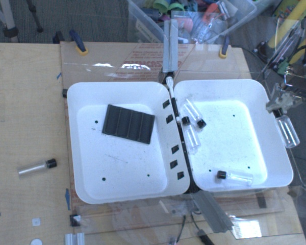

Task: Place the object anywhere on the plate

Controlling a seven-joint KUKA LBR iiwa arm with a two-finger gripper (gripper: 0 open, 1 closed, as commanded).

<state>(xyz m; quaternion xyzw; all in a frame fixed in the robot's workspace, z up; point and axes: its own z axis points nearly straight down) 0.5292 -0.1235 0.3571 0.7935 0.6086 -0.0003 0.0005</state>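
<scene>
- The likeliest object is a clear vial [287, 132] with a black cap. It lies tilted over the right rim of the right bin [219, 83], cap end up, just below the gripper [279, 105].
- The cap end meets the gripper, but the view is too small and cluttered to show a grasp. I cannot tell whether the gripper is open, closed or gripping the vial.
- Handling, as a judgement: the vial looks light, stiff, smooth and round, so it may slip or roll. Clear plastic or glass could crack under a hard squeeze. The best hold would be across the middle of the barrel or at the cap, where the surface looks less slick.
- The plate [128, 123] is a dark ribbed slab lying flat in the left bin [117, 87], well apart from the vial. Its grooves may keep a round thing from rolling off.
- Three more vials lie in the right bin: two [192, 109] [192, 136] near the divider and one [236, 176] near the front wall.
- Another vial [34, 168] rests on the bench [20, 96], left of the bins.
- The vials and plate show no label. The reddish print [143, 53] on the sheet behind the bins is too blurred to read.
</scene>
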